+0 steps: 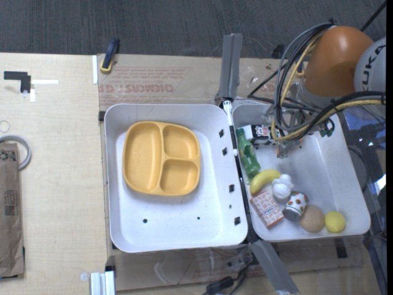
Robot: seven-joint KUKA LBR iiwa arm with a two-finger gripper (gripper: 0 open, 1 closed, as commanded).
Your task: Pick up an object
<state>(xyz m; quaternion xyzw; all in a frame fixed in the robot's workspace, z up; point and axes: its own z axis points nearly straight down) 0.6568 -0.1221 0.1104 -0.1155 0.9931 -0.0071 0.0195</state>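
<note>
On the left we see a yellow three-compartment plastic plate (162,158) in the left white bin (123,226). In the right white bin (350,171), a green packet (248,154) lies lengthwise along the near wall, a yellow banana (264,180) slanting below it. The grey arm's tool (279,141) hangs above the bin's upper end; we cannot tell its grip.

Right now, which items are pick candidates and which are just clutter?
Pick candidates, right bin:
banana
green bottle
white toy
small carton
patterned cup
brown ball
lemon

Lying about:
yellow divided plate, left bin
paper bag
blue-and-yellow tool
</note>
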